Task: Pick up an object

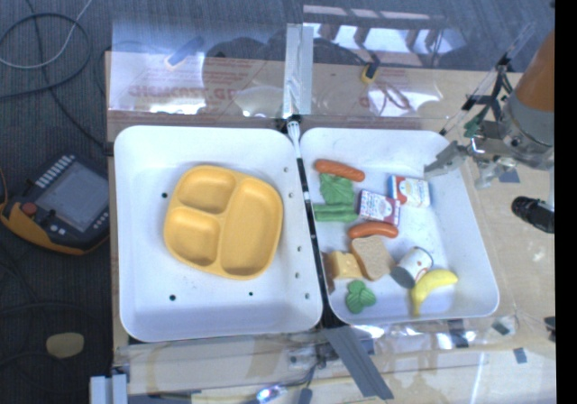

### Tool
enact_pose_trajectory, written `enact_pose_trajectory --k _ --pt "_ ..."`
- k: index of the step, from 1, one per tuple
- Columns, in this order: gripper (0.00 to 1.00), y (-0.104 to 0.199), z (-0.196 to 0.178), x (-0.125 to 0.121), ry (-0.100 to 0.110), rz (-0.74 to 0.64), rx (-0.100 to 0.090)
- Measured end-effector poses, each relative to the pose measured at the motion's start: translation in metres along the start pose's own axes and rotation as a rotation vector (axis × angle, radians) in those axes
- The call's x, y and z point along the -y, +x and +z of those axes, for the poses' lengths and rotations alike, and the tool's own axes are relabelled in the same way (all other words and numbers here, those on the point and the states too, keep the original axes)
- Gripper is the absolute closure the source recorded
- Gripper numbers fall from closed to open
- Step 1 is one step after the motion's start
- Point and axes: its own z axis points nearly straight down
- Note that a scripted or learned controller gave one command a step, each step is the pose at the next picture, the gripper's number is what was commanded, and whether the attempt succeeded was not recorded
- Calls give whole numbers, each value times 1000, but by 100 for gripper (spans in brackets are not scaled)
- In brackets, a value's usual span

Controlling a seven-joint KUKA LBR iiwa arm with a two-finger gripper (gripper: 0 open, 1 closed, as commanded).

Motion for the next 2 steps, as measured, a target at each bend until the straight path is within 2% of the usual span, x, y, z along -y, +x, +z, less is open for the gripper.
enact_pose_trajectory --k 1,2 --pt "0 23 31 -10 1 97 0" --pt "0 52 115 -27 -19 32 7"
